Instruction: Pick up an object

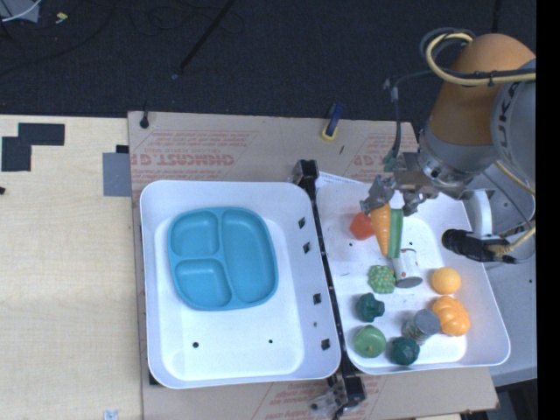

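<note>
My gripper (pixel 394 201) hangs over the back part of the right bin (pixel 490 339), its two fingers spread apart and open. Just below the fingertips lie an orange carrot (pixel 382 226) and a green stick (pixel 396 232), side by side, with their upper ends reaching up between the fingers. Neither looks pinched. A red tomato (pixel 360 227) touches the carrot on its left.
Further forward in the right bin are a broccoli piece (pixel 381 278), a grey disc (pixel 409 281), an orange ball (pixel 445 280), an orange pepper (pixel 451 316), a grey cup (pixel 423 324), a green apple (pixel 368 340) and two dark green pieces. The left bin (pixel 162 348) holds a blue divided plate (pixel 222 258).
</note>
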You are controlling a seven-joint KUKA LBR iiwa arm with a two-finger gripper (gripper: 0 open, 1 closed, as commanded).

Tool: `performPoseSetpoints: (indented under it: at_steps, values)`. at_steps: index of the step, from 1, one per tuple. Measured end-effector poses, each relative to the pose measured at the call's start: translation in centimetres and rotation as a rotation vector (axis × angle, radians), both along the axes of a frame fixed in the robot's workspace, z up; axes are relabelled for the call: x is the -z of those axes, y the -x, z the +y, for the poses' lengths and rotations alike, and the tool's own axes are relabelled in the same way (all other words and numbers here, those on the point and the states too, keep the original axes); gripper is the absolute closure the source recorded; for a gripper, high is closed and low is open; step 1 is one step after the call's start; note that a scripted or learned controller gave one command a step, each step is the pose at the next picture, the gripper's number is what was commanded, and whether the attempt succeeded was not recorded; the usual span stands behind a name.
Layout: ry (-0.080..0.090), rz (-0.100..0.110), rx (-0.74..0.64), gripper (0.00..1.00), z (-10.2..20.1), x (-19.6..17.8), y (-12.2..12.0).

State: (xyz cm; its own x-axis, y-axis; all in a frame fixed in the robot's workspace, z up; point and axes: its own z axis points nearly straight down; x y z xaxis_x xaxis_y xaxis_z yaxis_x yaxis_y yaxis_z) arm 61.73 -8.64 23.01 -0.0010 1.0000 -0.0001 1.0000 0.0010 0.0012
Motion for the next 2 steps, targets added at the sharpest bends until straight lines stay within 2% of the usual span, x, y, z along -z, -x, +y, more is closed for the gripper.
performPoseSetpoints:
  at_steps: [1, 2]
  values:
    - [-0.002, 0.006, -0.002, 1.0, 2.2, -0.8, 4.8]
    - [-0.002, 0.01, 0.007, 1.0, 3.8, 1.2, 8.5]
